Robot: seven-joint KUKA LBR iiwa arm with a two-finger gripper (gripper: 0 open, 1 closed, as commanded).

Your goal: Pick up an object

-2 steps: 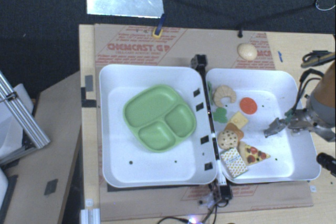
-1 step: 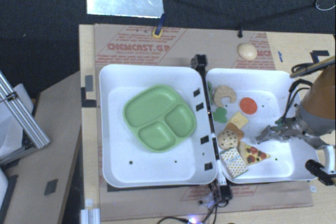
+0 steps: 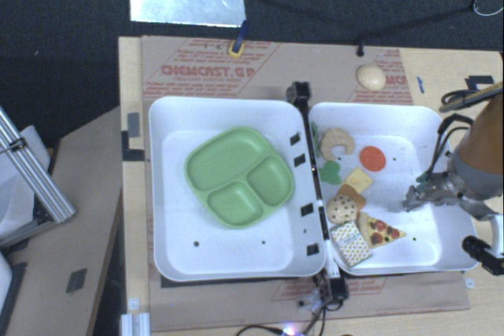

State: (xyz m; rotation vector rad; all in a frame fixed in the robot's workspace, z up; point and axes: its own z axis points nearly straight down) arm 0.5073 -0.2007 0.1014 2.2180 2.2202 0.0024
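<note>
Red lettering on the cardboard sheet (image 3: 213, 68) reads "CHEMCAST GP". The gripper (image 3: 415, 199) hovers over the right bin (image 3: 429, 248); its opening cannot be determined. The pizza slice (image 3: 379, 231) lies near, to its lower left.

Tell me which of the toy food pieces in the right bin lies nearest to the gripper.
The triangular pizza slice with red toppings. It lies closest to the gripper, below and left of it; the round orange-red disc sits slightly farther, and the other pieces lie along the bin's left side.
</note>
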